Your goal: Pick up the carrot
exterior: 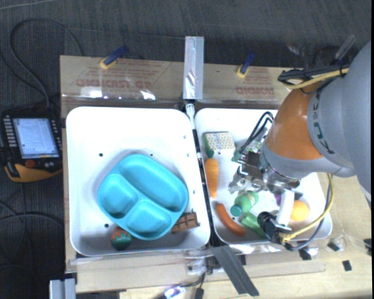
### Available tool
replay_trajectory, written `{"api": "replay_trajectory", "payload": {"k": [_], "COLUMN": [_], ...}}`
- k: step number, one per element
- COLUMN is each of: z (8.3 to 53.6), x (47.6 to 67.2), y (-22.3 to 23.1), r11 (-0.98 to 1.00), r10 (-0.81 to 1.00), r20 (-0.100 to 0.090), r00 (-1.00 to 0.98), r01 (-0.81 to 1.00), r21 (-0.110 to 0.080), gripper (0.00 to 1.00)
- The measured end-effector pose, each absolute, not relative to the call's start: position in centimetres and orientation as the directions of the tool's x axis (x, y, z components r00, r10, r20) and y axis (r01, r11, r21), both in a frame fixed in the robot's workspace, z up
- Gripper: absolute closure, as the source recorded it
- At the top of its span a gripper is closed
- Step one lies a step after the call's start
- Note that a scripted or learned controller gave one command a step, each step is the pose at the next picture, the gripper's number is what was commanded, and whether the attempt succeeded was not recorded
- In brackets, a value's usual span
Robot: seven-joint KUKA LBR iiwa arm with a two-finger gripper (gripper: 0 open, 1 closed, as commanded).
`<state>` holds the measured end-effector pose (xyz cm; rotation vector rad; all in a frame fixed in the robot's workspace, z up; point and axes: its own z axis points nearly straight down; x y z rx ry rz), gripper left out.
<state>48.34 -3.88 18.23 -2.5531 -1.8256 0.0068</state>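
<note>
Gripper [249,182] hangs low in the right bin [262,117]; can't tell the jaw state. Carrot [212,174] lies just left of it, apart, by the bin wall. Shift left, align along carrot, descend. Green toy [244,203] sits just below.

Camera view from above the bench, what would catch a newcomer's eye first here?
Probably the bright blue divided tray, lying tilted in the left bin. Next, the grey arm with its orange band reaching in from the right over the right bin, where the gripper hangs above a cluster of toy food. The carrot lies along that bin's left wall.
</note>
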Motion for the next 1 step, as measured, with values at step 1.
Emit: {"api": "replay_trajectory", "payload": {"k": [1], "z": [21.50], "x": [48.39], "y": [-6.72], "r11": [-0.235], "r10": [0.972], "r20": [-0.002], "r00": [0.235], "r01": [0.972], "r21": [-0.002], "gripper": [1.00]}}
